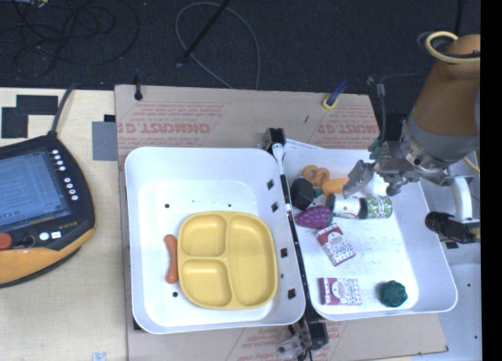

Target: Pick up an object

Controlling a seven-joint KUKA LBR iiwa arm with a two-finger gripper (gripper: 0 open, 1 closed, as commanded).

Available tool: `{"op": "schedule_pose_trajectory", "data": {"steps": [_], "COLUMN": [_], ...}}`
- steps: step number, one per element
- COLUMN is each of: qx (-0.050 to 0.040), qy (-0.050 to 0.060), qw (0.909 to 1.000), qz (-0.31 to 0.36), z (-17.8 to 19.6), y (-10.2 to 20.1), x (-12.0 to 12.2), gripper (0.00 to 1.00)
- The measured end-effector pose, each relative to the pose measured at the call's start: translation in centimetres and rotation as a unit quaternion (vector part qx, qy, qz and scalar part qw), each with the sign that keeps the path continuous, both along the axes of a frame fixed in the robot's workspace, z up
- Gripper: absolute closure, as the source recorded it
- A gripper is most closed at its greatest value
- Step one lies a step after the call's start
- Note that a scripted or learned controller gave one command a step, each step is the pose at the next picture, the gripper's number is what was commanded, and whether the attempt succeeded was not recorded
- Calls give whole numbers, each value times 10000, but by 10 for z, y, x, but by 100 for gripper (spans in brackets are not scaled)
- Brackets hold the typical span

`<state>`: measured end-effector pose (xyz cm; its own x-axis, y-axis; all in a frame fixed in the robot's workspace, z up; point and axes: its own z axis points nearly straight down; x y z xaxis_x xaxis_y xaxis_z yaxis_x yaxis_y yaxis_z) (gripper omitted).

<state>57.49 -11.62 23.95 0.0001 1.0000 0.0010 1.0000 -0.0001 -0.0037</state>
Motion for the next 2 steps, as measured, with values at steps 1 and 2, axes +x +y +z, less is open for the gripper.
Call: {"op": "schedule_pose_trajectory", "data": {"steps": [1,2], "qx": [-1,21], "qy": [3,82], "qw": [10000,10000], "qz": [-1,-9], "z": [-147,-153], "y": [30,35], "x": [7,65], "gripper": [0,0]}}
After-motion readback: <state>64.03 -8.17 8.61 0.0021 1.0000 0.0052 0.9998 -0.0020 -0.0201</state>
